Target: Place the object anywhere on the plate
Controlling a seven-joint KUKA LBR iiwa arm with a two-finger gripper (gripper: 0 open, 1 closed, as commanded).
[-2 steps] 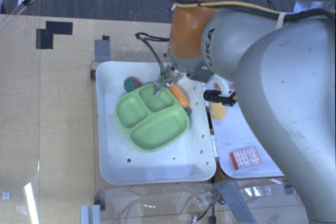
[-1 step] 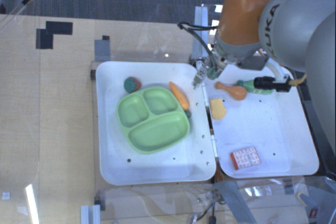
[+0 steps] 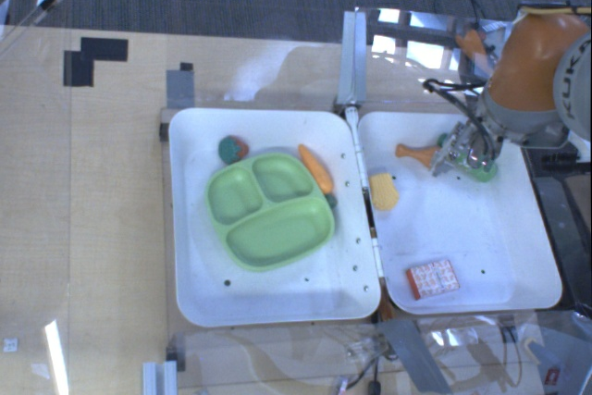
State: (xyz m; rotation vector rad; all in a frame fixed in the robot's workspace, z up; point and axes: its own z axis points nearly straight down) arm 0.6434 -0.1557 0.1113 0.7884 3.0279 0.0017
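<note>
The bench (image 3: 92, 227) is pale wood and carries two shallow white bins set side by side, their inner walls touching along a metal divider. The left bin (image 3: 194, 291) holds a green plate (image 3: 268, 210) with three compartments, lying a little tilted toward the bin's upper middle. The right bin (image 3: 518, 282) sits next to it, with the arm (image 3: 541, 74) reaching in over its upper right corner; the arm's orange band and grey body are plain to see above the wrist.

The jaws (image 3: 460, 153) hang low over the upper part of the right bin, beside a small green thing (image 3: 483, 170) at their right; whether they are parted or closed I cannot tell, since the wrist and cables hide them. An orange drumstick-shaped toy (image 3: 414, 152) lies just left of the jaws, its thick end toward them, and it is unclear whether they touch it.

In the left bin, an orange carrot (image 3: 315, 167) lies slantwise against the plate's upper right rim, outside the compartments. A small round toy, teal and red (image 3: 233, 148), sits just beyond the plate's upper left rim.

In the right bin, a yellow corn piece (image 3: 384, 191) rests near the left wall, and a red-and-white patterned block (image 3: 432, 277) lies near the lower wall, well apart from the jaws
</note>
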